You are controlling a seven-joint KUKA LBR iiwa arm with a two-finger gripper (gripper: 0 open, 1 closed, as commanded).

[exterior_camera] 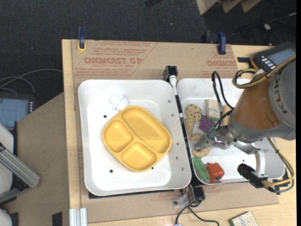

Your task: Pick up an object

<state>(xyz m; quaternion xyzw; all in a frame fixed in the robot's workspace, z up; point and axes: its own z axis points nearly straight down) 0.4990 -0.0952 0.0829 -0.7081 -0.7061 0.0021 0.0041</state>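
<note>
Nearest the camera in my right bin (277, 171), a small red block (215, 171) with a rounded, glossy look lies by the front wall, touching a flat green piece (199, 166) whose long axis runs roughly front to back along the bin's left wall.

Just beyond them my gripper (210, 139) reaches in from the right, low over a cluster of small things near the middle of the bin's left side. I cannot tell whether my fingers are spread or closed, nor whether anything sits between them; my wrist and cabling cover too much. Beside the gripper lies a tan, curved piece (202, 149), and just behind it a purple, crumpled-looking object (206, 124).

Farther back, a round, speckled brown cookie shape (192, 111) rests flat against the left wall, with a pale, patterned box-like item (213, 108) just beside it, its long axis running front to back.

In the left bin (91, 140), a smooth yellow plastic plate (136, 137) with three compartments lies flat, its long axis slanting from back-left to front-right. Behind it, near the back-left corner, sits a small crumpled clear or white scrap (117, 100).
</note>
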